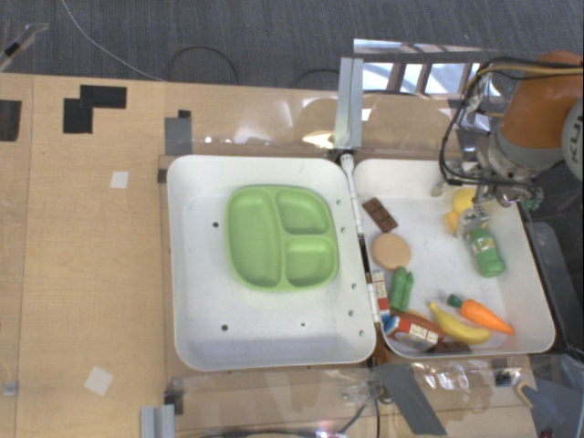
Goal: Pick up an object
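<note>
— Grey and orange, the arm (538, 108) reaches in from the right; where is its gripper (481, 201)?

— Low over the right white bin's (429, 215) far corner, above a yellow toy piece (459, 210) and just beside the green plastic bottle (485, 250).

— Fingers open or closed?

— I cannot tell.

— And the left white bin (196, 272)?

— It holds a green divided plate (279, 236). An orange toy carrot (484, 316) and yellow toy banana (458, 325) lie touching near the right bin's front.

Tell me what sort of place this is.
Most likely a robotics lab set up for grasping trials. A wooden bench bears two shallow white bins, one with a green divided plate, the other scattered with toy food such as a banana and carrot. The arm's tool hangs over that bin.
</note>
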Available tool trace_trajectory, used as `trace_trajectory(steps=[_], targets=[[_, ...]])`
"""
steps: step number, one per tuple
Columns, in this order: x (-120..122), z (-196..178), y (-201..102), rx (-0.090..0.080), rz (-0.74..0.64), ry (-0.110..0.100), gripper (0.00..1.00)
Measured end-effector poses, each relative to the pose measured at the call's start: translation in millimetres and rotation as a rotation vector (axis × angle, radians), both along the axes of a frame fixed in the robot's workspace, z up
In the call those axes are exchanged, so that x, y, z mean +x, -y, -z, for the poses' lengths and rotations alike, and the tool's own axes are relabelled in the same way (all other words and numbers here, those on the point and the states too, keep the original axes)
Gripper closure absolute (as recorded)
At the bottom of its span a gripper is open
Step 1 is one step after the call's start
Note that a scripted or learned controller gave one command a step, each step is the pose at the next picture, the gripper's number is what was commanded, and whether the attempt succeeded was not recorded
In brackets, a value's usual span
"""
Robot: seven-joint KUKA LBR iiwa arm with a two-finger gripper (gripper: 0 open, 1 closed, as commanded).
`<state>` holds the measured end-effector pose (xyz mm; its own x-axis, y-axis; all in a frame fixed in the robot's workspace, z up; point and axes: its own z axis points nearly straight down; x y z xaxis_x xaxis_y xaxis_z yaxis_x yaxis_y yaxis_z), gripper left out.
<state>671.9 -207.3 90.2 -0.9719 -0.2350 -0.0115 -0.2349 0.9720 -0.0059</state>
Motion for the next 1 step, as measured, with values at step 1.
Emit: trace_trajectory(steps=[1], targets=[[-47.2,1.9,-1.3,0.001,-0.035,-0.001,0.00]])
